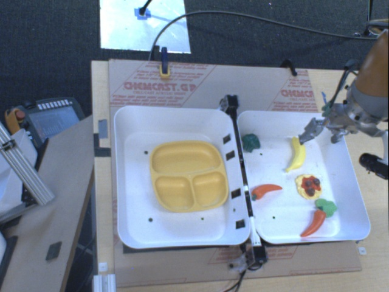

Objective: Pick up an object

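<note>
The right white bin (352, 181) holds small toy foods, and the arm's gripper (322, 129) hangs over its far edge with fingers spread and nothing between them. Nearest it lies the toy banana (296, 155), likely light, stiff, slick plastic; I would pinch it across its narrow middle. Smaller still are a pizza slice (309, 185), chilli pepper (265, 191), carrot (315, 220) and broccoli floret (250, 142).

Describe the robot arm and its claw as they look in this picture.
The arm enters from the right: an orange-tan band sits above a grey wrist section. Below it hangs a metallic grey claw with thin fingers, and slim dark cables run along the wrist.
</note>
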Controlling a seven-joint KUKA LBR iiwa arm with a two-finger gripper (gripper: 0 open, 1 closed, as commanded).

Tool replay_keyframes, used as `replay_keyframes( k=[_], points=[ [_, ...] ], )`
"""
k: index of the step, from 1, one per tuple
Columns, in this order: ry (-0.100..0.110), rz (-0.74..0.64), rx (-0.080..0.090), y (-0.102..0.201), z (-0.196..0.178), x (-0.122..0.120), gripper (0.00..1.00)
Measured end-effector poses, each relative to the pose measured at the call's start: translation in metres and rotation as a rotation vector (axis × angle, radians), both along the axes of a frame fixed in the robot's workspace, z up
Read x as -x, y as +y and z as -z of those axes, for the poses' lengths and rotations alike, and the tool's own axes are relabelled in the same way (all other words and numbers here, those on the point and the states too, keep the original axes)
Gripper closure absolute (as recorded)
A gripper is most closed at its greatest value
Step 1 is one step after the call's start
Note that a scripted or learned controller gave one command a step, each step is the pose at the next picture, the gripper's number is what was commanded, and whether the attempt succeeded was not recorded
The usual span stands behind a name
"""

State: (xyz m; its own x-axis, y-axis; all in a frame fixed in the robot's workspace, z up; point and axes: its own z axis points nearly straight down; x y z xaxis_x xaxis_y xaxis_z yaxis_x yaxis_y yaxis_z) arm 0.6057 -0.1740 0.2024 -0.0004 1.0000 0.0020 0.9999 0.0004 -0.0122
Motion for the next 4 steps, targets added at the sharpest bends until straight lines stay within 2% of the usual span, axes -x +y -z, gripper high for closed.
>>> replay_keyframes(
  k=[1,4],
  points=[
    [-0.014,-0.003,0.003,0.001,-0.008,-0.003,0.00],
    [-0.013,-0.003,0.002,0.011,0.118,-0.006,0.00]
  ],
)
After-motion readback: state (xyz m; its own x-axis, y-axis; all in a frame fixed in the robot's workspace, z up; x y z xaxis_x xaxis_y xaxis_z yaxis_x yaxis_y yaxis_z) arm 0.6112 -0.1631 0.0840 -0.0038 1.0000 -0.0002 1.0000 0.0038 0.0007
